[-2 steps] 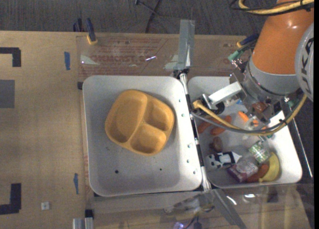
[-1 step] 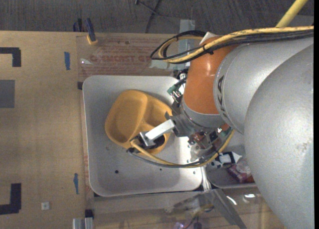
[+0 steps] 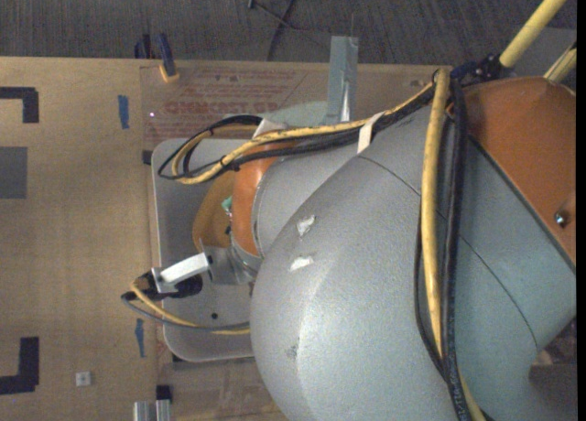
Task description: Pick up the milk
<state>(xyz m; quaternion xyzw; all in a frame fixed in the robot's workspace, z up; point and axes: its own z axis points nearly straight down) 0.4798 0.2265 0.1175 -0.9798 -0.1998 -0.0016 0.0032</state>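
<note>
My grey arm (image 3: 385, 282) fills the right and middle of the camera view and reaches down over a white bin (image 3: 174, 227). Its orange band (image 3: 245, 192) and the wrist (image 3: 231, 259) hang above the bin's middle. A white bracket with a black part (image 3: 179, 273) sticks out to the left of the wrist, low over the bin floor. The wrist and arm hide the gripper and whatever lies under it. A tan patch (image 3: 216, 220) shows beside the wrist; I cannot tell what it is.
Yellow and black cables (image 3: 206, 161) loop over the bin's far side, and another loop (image 3: 160, 309) crosses its near side. The wooden bench (image 3: 73, 227) extends to the left with black and blue tape marks. A grey upright post (image 3: 341, 76) stands behind the bin.
</note>
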